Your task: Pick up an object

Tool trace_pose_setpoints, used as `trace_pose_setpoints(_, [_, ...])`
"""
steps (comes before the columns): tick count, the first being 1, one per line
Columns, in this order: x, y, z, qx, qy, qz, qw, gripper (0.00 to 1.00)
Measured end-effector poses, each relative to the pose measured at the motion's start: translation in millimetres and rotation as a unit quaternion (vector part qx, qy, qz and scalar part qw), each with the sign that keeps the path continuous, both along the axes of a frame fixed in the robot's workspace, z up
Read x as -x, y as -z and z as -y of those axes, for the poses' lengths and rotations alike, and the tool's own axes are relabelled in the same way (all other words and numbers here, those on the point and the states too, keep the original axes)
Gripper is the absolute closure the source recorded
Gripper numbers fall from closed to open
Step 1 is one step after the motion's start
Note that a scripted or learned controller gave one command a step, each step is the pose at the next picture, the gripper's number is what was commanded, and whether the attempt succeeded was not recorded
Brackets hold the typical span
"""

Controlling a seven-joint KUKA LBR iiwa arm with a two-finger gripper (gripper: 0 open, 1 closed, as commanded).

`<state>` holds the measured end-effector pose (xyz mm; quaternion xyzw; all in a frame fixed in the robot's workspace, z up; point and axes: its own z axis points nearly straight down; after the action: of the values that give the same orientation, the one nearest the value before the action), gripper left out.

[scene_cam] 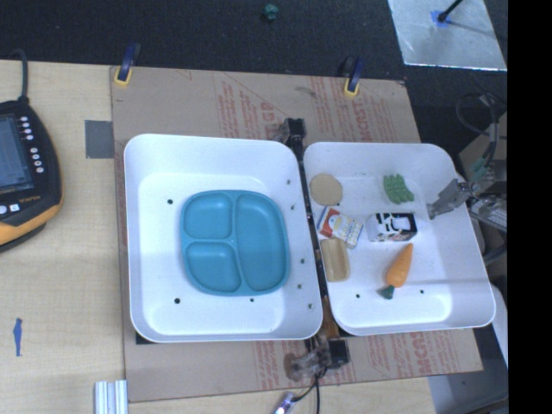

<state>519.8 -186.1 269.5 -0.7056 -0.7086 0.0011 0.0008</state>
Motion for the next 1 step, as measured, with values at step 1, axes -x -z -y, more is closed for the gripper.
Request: trace_pose_setpoints(1, [-7.7,89.0,-21.4,0.0,-0.001,-0.001,1.0,0.0])
